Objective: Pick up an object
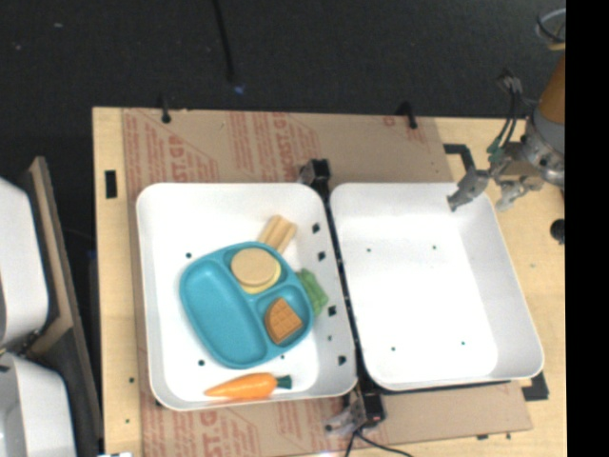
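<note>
— What's around you?

— A dark floor lies behind the bench (285, 127), whose pale wooden top carries brown sheeting printed with red lettering. Two shallow white bins sit side by side on it, touching along a black joint in the middle. At the far left edge stand some white and wooden fixtures I cannot identify.

— And what's in the bins?

— The left bin (157, 255) holds everything. A blue divided tray (219, 317) lies tilted in its middle. A round tan disc (256, 268) rests in the tray's upper compartment and a brown, toast-like piece (284, 320) in the lower right one. A pale wooden block (278, 231) pokes out just beyond the tray's upper edge, a green piece (313, 291) lies against the tray's right side, and an orange carrot (244, 386) lies near the bin's front wall, just below the tray. The right bin (428, 293) shows bare white floor.

— Where's your gripper?

— My gripper (485, 187) hovers at the right bin's far right corner, over its rim. My two fingers (463, 193) are spread apart with nothing between them.

— How far off are the objects?

— Well apart from me. The whole width of the right bin lies between my gripper and the nearest of them, the green piece and the wooden block.
</note>
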